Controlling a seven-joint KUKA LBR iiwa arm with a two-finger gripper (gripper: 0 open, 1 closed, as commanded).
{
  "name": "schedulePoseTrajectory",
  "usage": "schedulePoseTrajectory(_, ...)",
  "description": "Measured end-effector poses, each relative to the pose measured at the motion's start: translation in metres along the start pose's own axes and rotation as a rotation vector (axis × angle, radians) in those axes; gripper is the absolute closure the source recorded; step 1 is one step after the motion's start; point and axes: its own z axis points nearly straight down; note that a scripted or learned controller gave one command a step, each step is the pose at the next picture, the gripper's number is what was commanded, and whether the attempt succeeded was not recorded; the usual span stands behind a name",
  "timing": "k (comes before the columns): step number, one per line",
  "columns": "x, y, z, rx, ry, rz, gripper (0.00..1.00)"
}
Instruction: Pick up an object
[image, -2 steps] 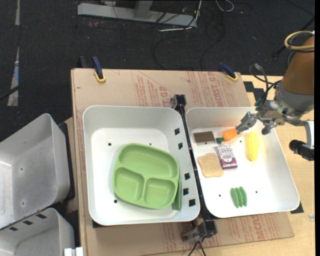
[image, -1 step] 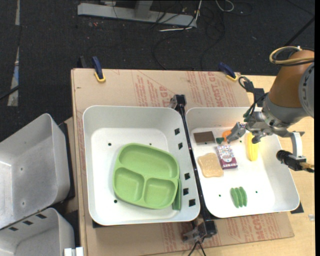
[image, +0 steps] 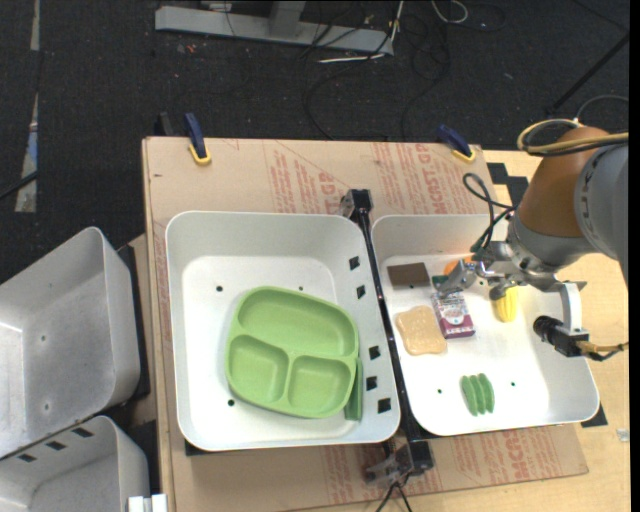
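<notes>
Nearest to the camera, at about 6 o'clock in the right bin (image: 560, 400), lies a small green ribbed piece (image: 478, 393), well apart from everything else. In the left bin (image: 190, 300) a light green tray (image: 292, 352) with three compartments lies flat. Further back in the right bin, at about 9 o'clock from its centre, a tan slab like a toast (image: 420, 332) lies flat. Just beside it, at its 2 o'clock, is a small purple and white packet (image: 455, 316), and I cannot tell if the two touch. A yellow piece (image: 505, 304) lies at 3 o'clock from the packet, close under my wrist. My gripper (image: 466, 282) hangs over the far end of the packet, near something orange (image: 464, 267), and I cannot tell whether it is spread or pressed together, nor whether anything is in it. A flat brown card (image: 407, 274) lies at 9 o'clock from my gripper, near the bin's far wall. I judge that the packet is my target and that the pick is not yet made. To do it well, I should come straight down over the middle of the packet, close across its narrow side, and keep away from the toast slab so it is not dragged, then lift slowly and check the packet really comes up.
</notes>
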Motion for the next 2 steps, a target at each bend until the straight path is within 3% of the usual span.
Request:
schedulePoseTrajectory(1,0.001,0.003,-0.015,-0.009,-0.001,-0.002,1.0)
schedulePoseTrajectory(2,0.003,0.004,-0.058,-0.003,-0.001,-0.005,1.0)
